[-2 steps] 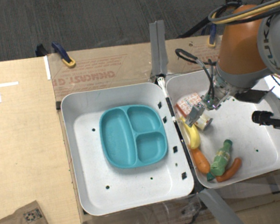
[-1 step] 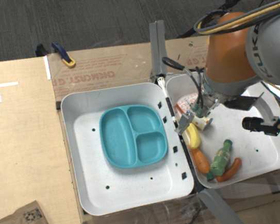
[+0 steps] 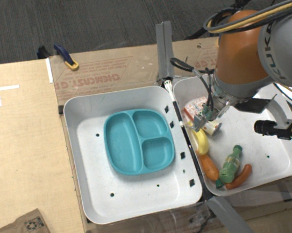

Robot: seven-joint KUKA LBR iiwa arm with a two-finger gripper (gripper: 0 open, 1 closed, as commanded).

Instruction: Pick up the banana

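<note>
- The banana (image 3: 201,142) lies in the right bin (image 3: 283,160), close against its left wall, lengthwise along it.
- Just below it sit a carrot (image 3: 209,168), a green bottle (image 3: 230,165) and a sausage (image 3: 239,177).
- The claw (image 3: 210,115) hangs just above and right of the banana's upper end; whether it is open or closed, I cannot tell.
- The left bin (image 3: 93,202) holds a teal divided plate (image 3: 138,141).
</note>
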